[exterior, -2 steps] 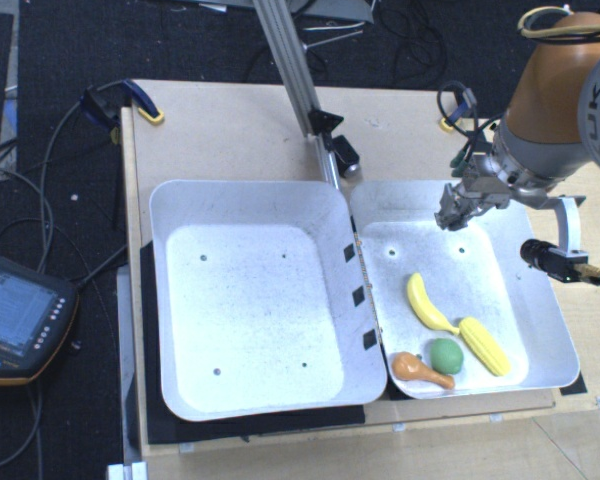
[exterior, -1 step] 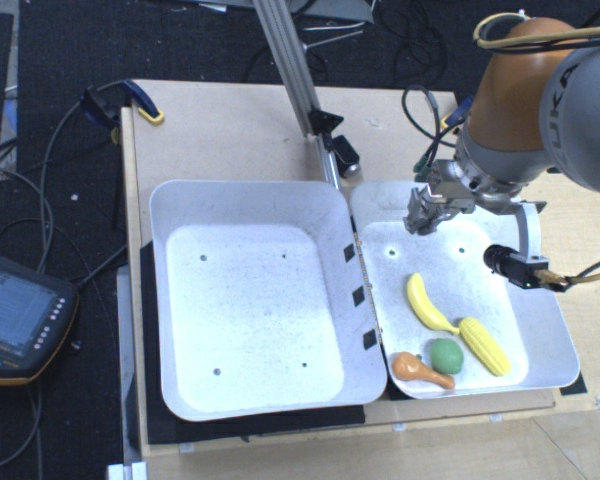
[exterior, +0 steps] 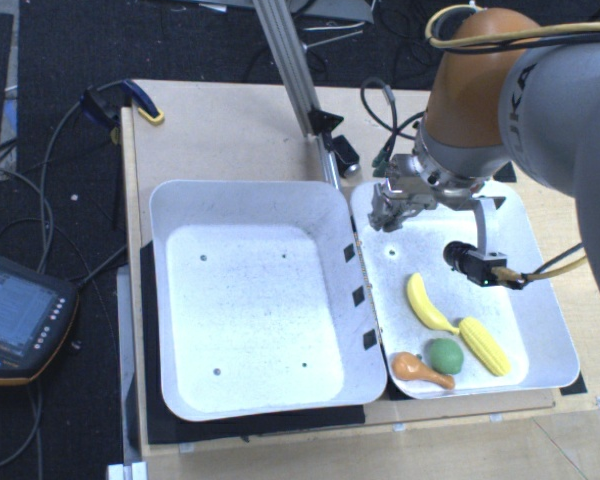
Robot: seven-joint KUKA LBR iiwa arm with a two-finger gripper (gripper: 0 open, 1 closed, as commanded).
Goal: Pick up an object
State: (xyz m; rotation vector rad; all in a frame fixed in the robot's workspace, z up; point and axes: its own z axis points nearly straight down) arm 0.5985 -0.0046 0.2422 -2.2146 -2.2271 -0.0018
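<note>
Camera view | gripper (exterior: 388, 215) near right bin (exterior: 540, 268) far-left corner, finger state I can't tell | banana (exterior: 427, 304) light, slick plastic — I'd grab mid-curve.

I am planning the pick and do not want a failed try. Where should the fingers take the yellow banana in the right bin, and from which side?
Probably at the middle of the banana, from straight above, closing across its narrow width. It lies flat and curved, and its lower end sits close to the corn, so the middle and upper part is freer.
</note>
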